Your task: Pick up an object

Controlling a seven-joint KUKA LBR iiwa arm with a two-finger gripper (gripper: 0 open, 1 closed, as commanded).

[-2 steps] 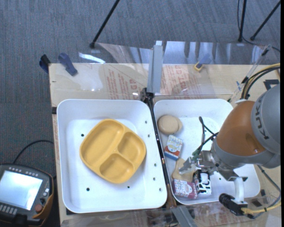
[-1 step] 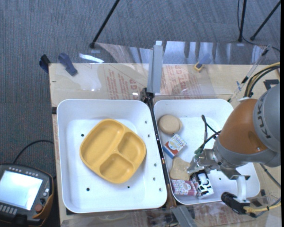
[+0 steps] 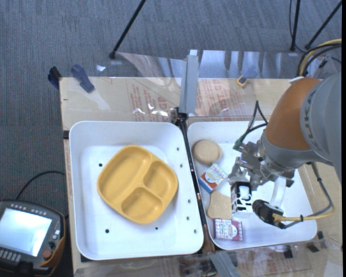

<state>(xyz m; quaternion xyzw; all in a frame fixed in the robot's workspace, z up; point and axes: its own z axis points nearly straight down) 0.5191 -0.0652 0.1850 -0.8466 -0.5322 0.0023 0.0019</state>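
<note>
Claw [image 3: 242,196] sits low in the right bin [image 3: 309,224], over a black-and-white patterned item [image 3: 243,201]; cannot tell whether anything is gripped. Around it: round tan disc [image 3: 206,152] on the far side, small red-and-white packet [image 3: 212,178] and tan slice [image 3: 219,205] to its left, red box [image 3: 228,229] on the near side. Left bin [image 3: 83,149] holds a yellow divided plate [image 3: 138,183].

Two white bins: left bin [image 3: 81,154], right bin [image 3: 230,130]. One yellow divided plate [image 3: 137,183] in the left. In the right: one round tan piece [image 3: 206,151], one flat tan slice [image 3: 219,205], one small red-and-white packet [image 3: 212,178], one pink packet [image 3: 228,229], one black-and-white item [image 3: 242,198]. One pendant [image 3: 24,233] on the floor.
</note>
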